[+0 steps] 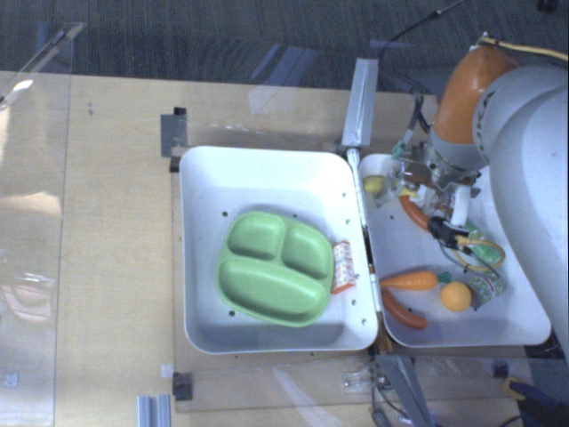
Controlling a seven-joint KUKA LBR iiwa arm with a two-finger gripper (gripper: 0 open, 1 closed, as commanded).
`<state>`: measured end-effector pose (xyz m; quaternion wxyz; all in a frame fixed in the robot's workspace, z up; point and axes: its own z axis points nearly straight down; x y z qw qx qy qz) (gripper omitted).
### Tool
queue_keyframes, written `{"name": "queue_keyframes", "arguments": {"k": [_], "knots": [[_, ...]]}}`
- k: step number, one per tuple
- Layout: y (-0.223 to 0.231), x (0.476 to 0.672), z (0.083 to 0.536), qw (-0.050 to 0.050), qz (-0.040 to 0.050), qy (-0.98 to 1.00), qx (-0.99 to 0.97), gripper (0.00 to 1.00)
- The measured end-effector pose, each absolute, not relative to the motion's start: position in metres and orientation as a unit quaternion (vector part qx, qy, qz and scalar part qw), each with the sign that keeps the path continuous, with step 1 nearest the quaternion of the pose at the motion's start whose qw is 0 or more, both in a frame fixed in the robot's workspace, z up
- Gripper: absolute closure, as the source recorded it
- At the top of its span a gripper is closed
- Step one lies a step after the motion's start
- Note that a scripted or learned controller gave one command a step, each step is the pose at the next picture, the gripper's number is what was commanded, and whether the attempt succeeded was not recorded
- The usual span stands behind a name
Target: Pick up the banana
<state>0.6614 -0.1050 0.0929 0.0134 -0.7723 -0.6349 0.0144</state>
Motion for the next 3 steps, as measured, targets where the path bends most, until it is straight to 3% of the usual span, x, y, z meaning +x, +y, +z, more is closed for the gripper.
{"name": "queue_keyframes", "arguments": {"k": [3], "knots": [[-0.0976,0.6613,0.0869,0.01,0.0161,-0.648,-0.761,0.0]]}}
